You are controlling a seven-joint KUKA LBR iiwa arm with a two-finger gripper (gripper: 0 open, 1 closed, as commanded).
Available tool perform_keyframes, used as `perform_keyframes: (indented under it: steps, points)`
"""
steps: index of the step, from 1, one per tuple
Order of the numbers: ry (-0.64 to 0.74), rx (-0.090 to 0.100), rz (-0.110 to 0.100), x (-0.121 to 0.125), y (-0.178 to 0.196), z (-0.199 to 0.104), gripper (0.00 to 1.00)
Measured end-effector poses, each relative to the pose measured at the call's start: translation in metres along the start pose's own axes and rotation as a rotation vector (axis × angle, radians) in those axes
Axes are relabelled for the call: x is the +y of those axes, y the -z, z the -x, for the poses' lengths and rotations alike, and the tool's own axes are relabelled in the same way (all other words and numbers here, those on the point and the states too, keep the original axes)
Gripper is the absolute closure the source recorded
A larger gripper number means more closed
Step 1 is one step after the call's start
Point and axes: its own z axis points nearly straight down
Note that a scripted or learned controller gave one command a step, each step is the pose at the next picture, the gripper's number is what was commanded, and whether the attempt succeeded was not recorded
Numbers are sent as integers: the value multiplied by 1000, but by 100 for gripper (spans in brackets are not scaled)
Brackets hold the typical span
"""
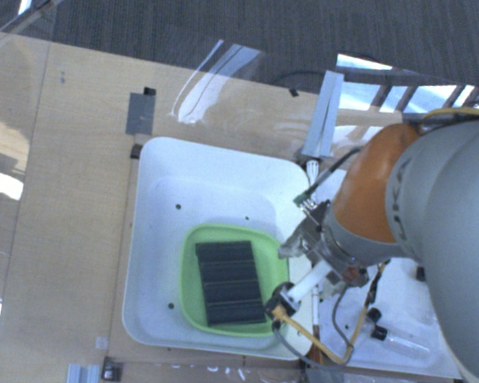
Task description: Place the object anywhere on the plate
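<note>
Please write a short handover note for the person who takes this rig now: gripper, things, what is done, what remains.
Gripper: by the plate's right rim; open or shut cannot be told.
Block: lies flat on the green plate, in the left bin.
Done: the block appears placed.
Left: probably only to lift the arm away.

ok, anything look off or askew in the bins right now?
Nothing stands out. The dark ribbed block lies flat on the green plate, inside its rim, turned slightly askew to the white bin.
</note>
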Motion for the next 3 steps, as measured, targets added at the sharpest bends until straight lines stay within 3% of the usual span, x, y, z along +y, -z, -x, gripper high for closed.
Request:
perform_keyframes:
  steps: [1,2,3]
  points:
    - [4,3,2,1,10,-2,100]
    - [259,0,1,-7,2,-36,100]
    - [259,0,1,-7,2,-36,0]
